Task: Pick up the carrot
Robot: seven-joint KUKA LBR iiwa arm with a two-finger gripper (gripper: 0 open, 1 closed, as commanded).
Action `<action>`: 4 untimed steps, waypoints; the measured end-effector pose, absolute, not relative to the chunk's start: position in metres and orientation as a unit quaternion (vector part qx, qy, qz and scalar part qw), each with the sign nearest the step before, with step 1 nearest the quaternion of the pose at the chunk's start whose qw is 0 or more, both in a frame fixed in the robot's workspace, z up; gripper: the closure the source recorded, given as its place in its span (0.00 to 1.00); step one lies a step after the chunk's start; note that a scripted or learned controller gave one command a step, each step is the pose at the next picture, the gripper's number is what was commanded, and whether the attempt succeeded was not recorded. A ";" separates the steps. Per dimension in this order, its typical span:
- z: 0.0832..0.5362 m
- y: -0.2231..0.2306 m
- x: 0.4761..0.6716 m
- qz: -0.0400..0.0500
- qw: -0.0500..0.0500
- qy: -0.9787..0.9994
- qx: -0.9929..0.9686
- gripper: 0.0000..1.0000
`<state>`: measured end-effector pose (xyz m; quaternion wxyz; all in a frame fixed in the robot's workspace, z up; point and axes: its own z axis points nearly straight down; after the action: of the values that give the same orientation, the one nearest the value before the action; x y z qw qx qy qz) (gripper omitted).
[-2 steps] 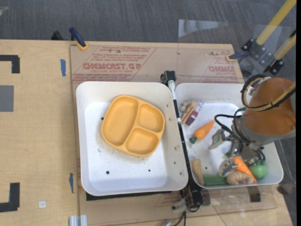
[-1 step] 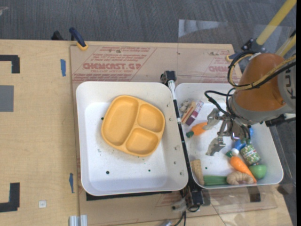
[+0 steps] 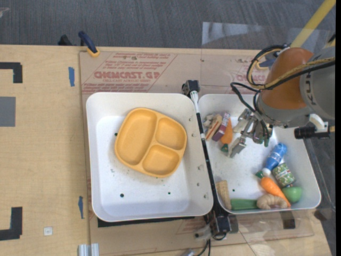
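Observation:
The carrot [image 3: 272,186], small and orange, lies in the near right part of the right bin [image 3: 246,172], between a green-labelled can and a beige knobbly piece. My gripper [image 3: 246,137] hangs over the upper middle of the same bin, well up and to the left of the carrot. Its metal fingers [image 3: 236,146] point down-left and stand open with nothing between them. They are close beside a small cluster of toy foods.
In the right bin are a blue bottle [image 3: 276,156], a green-labelled can [image 3: 284,175], a green ball [image 3: 295,194], a beige piece [image 3: 266,201], a green stick [image 3: 244,204], a tan cone [image 3: 222,191] and toy foods [image 3: 218,128]. A yellow divided plate [image 3: 151,142] sits in the left bin [image 3: 101,159].

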<state>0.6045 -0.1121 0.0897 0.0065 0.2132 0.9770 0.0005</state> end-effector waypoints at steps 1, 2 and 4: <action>0.089 -0.115 0.626 0.000 0.005 0.931 0.365 0.00; 0.088 -0.119 0.640 -0.004 -0.002 0.832 0.555 0.00; 0.097 -0.100 0.653 0.002 0.005 0.827 0.562 0.00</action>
<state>0.6525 -0.1005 0.0973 0.0048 0.5621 0.8271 0.0017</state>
